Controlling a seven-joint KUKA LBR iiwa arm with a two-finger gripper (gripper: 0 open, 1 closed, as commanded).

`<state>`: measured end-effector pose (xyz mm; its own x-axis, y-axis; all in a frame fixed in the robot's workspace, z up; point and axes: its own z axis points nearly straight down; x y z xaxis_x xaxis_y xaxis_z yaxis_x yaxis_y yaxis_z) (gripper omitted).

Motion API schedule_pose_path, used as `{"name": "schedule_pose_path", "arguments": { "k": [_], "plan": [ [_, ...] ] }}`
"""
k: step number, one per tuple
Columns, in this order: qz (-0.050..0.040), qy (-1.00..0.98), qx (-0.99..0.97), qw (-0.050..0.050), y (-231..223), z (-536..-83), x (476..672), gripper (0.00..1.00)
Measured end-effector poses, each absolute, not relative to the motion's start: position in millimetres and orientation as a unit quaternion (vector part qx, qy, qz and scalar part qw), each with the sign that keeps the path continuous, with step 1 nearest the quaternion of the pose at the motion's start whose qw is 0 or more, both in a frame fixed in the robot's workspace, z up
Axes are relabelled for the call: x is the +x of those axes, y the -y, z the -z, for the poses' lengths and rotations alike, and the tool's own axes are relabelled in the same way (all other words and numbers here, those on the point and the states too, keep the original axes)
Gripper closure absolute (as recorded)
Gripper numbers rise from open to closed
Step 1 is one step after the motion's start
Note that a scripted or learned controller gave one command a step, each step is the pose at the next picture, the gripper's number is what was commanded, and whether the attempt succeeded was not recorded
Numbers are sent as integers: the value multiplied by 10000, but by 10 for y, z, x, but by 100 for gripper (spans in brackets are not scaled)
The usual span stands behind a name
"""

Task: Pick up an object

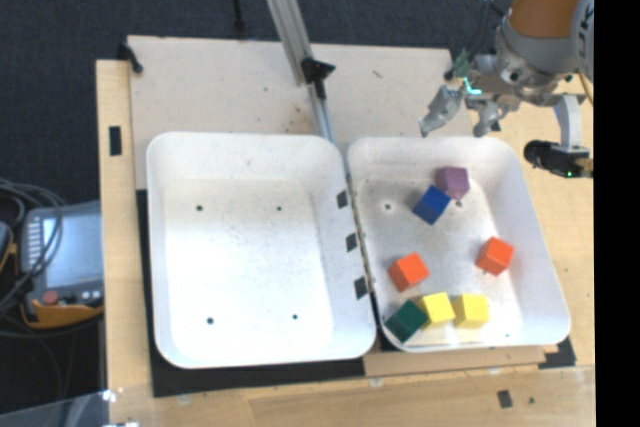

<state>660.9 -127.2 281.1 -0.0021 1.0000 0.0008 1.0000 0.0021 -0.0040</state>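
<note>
Blocks (pixel 433 205): seven, perhaps, right bin (pixel 535 215).

Open floor is found across the middle of the right bin (pixel 530 205), between the upper and lower blocks. The far part is taken by a purple block (pixel 454 180) touching a blue block (pixel 432 205). The near edge is crowded by a green block (pixel 407 320) and two yellow blocks (pixel 438 307) (pixel 472 310) in a tight row. Two orange blocks (pixel 408 270) (pixel 494 256) stand apart, reachable from all sides. A slanted metal rail (pixel 285 10) crosses above the bins' shared wall.
</note>
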Motion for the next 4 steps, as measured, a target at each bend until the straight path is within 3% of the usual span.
{"name": "schedule_pose_path", "arguments": {
  "k": [1, 4],
  "plan": [
    [-6, 7083, -7059, -8, 1278, -2841, 6615, 0],
    [-18, 7077, -7065, 3, 1247, -1158, 6546, 0]
  ]
}}
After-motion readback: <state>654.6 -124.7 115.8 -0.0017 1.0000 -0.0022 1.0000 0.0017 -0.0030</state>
